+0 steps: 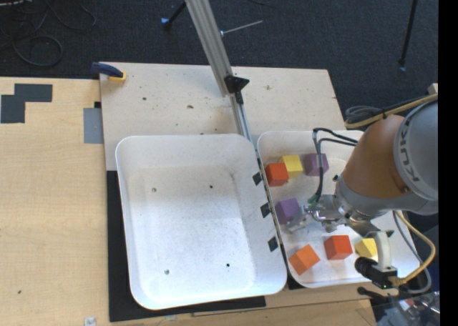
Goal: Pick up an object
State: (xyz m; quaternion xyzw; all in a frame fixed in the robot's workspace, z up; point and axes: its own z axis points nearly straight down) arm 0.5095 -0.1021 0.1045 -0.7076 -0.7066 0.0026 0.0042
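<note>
Even bright light, faint shadows, perhaps slightly soft

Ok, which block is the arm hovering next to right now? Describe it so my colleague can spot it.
Look in the right-hand shallow white bin, where the coloured blocks lie. Near its left wall, about halfway down, sits a purple cube, just left of the gripper. The other purple cube lies farther up, beside a yellow cube.

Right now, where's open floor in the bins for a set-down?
Left bin: bare white floor from rim to rim. Right bin: crowded, with the pincer among the purple block, orange block and red block.
</note>
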